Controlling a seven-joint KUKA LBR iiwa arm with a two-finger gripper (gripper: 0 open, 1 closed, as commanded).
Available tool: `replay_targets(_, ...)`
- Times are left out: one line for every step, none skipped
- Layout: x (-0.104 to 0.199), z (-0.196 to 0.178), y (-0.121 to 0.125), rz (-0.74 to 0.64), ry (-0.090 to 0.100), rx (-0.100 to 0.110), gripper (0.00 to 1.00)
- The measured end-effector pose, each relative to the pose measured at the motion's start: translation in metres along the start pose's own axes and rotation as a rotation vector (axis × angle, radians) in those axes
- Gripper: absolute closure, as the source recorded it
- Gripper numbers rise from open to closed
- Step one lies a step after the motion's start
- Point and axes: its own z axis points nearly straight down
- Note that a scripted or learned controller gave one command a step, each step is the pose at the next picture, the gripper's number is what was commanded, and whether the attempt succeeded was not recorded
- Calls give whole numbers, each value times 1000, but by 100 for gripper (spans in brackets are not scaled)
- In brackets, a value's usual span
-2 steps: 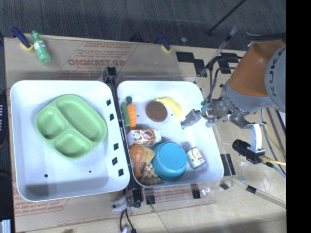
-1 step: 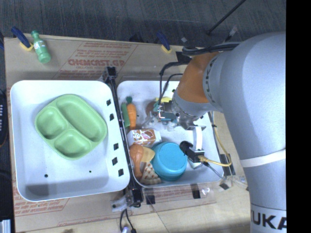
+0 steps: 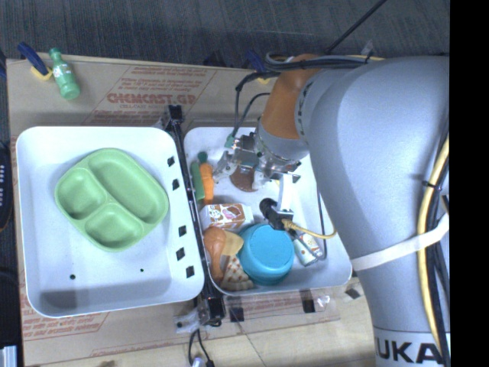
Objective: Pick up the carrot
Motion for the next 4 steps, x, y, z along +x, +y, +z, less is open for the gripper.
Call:
replay_targets(4, 1, 22, -42, -7, 8, 0)
replay_targets(22, 2, 28, 466, 7, 3, 0)
replay_targets(24, -9, 28, 449, 7, 11, 100)
replay_targets(85, -100, -24, 667, 7, 3, 100)
